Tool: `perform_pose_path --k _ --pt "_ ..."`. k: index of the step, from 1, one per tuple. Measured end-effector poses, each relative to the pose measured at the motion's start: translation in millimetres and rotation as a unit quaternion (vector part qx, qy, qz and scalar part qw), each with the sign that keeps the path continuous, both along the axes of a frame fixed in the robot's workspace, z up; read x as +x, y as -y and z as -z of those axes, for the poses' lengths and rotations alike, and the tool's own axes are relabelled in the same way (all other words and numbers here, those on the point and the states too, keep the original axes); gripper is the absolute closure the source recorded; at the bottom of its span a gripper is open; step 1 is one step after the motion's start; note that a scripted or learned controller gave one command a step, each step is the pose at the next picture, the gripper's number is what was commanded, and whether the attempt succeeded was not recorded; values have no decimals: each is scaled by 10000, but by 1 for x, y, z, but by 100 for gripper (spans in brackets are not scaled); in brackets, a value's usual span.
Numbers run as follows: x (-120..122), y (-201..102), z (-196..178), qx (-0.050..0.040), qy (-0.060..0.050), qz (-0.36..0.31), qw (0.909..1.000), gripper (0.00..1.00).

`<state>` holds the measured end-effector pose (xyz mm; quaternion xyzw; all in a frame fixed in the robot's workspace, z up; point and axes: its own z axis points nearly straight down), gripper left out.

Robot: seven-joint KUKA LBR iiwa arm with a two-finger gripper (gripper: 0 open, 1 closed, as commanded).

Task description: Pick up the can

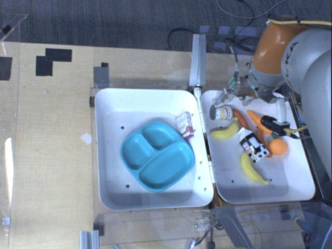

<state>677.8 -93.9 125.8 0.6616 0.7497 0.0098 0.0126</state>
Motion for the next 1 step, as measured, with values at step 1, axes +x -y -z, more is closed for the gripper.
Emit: perform_pose_path --k 1 --pt "-8 2 -27 22 -143 653 9978 0"
